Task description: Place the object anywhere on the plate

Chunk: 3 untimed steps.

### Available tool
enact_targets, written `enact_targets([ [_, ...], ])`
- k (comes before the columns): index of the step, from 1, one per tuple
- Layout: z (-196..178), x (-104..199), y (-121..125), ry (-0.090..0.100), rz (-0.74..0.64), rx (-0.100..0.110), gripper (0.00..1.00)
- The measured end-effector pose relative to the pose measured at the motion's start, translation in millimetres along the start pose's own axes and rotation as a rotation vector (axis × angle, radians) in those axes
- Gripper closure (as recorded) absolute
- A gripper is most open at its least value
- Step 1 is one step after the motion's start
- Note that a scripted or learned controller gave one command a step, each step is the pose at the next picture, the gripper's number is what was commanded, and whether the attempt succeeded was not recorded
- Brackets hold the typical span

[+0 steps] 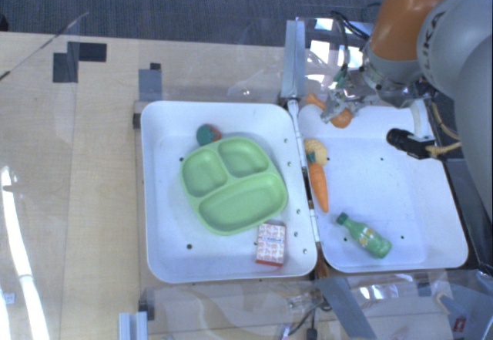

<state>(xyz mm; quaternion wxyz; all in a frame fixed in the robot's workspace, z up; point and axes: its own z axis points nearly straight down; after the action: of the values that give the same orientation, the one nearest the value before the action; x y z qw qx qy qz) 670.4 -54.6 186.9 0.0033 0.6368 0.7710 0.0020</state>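
A green three-compartment plate (233,183) lies in the left bin (166,254). My gripper (337,105) hangs over the far left corner of the right bin (431,238), just above a small round orange object (342,118). The gripper's metal parts cover the top of that orange object, so I cannot see whether it is touching or held. Another orange piece (313,100) lies just left of it by the bin wall.
In the right bin lie a corn cob (314,149), a carrot (319,186) and a green bottle (364,236). The left bin also holds a dark green and red item (208,133) behind the plate and a small carton (270,244) in front of it.
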Motion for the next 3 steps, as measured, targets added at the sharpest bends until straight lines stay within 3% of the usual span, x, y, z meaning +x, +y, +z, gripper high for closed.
enact_targets([
  [2, 0.9, 162.8, -22.9, 0.003, -0.288, 0.002, 1.00],
  [3, 0.8, 162.2, -22.9, 0.003, -0.287, 0.002, 0.00],
])
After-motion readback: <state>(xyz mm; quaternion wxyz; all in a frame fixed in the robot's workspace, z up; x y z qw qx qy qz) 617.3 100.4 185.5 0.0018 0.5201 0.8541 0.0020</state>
